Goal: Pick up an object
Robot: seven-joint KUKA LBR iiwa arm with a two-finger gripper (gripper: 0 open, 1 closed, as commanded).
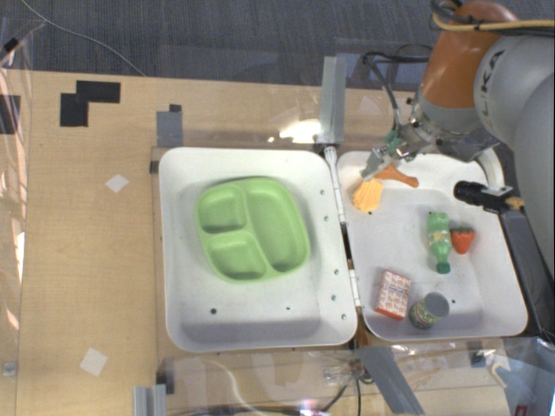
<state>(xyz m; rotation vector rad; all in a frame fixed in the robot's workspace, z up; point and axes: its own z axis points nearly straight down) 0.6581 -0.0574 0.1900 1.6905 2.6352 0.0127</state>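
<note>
Objects lie in the right bin (512,306); the largest, a green bottle (439,241), sits below and right of the gripper (381,165) — light, rigid, likely to roll, so best pinched across its body. Next, the small box (394,294), farther below, looks stiff and flat-sided. The orange toy (368,194) sits just beneath the gripper. Whether the gripper is open or closed cannot be told.

Both white bins (251,319) look like smooth plastic with a slight sheen. The green divided plate (253,229) is plastic too, a bit glossy. The bench (87,258) looks like pale matt wood, and the arm (503,68) has a smooth, shiny shell.
</note>
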